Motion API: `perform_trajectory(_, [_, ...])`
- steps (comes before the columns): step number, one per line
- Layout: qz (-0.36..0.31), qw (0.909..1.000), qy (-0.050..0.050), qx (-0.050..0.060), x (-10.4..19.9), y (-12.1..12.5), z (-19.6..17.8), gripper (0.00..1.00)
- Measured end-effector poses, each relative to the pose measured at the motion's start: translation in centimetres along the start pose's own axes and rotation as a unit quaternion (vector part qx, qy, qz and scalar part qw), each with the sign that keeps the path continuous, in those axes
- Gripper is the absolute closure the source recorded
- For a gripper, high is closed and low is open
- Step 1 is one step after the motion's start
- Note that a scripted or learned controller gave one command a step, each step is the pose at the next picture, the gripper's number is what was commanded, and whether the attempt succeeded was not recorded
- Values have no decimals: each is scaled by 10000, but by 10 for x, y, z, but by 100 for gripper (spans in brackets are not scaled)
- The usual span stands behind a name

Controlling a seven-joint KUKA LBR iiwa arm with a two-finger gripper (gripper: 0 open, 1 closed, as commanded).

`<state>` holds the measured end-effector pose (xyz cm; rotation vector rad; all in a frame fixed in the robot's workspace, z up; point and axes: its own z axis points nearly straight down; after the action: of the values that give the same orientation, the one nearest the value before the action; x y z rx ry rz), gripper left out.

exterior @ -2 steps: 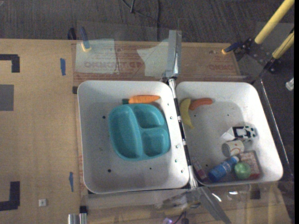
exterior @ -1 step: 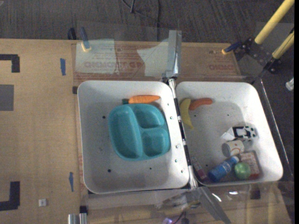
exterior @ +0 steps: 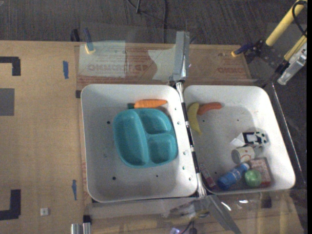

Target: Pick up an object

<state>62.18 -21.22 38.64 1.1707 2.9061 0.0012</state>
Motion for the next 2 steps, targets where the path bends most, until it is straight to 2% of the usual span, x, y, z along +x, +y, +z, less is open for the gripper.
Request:
perform_trajectory(1, [1569, 9876, -6, 4, -9, -9, -51, 0])
perform_trajectory(2, [1565, 9877, -5, 4, -9, -8, -51, 0])
